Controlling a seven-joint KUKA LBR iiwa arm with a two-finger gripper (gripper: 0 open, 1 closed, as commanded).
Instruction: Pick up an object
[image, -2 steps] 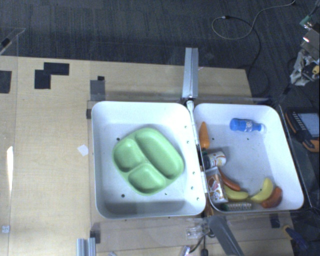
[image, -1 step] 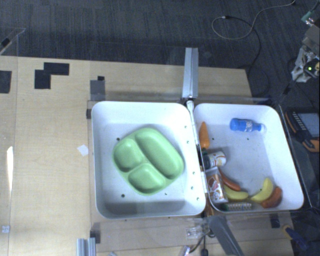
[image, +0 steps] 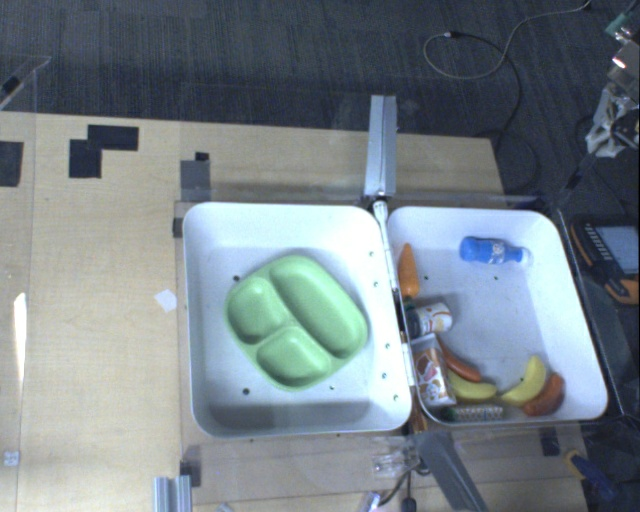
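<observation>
Green divided plate (image: 297, 320) in white left bin (image: 205, 300); blue bottle (image: 492, 251), orange carrot (image: 408, 271), yellow bananas (image: 527, 381) (right bin (image: 560, 270) also white).

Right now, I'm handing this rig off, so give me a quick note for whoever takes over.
Gripper: up at the far right, away from both bins, holding nothing that can be seen.
Left bin: green divided plate.
Right bin: blue bottle near the back, carrot and can by the divider, bananas and other small items along the front edge.
Done: nothing picked yet.
Left: pick up one object.
</observation>
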